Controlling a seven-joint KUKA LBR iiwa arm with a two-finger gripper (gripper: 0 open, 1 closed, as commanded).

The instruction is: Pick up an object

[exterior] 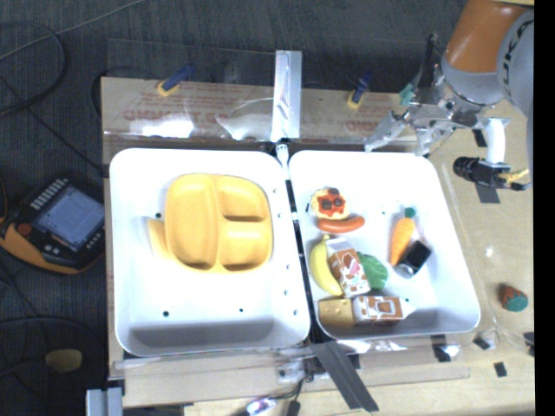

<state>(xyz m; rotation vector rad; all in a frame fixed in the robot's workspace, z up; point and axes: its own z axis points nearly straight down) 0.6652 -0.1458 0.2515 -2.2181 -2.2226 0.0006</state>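
Two small cartons [364, 306] are lying lowest in the right bin [451, 232] (likely light, stiff; grip flat sides); the claw's [416, 128] state I cannot tell.

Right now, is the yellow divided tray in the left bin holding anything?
Empty. The yellow tray lies flat in the left bin, all its compartments showing bare yellow; the toys sit in the right bin.

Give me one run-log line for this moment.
gripper: above right bin's far rim, holding nothing | carrot, banana, cartons: in right bin | yellow tray: left bin
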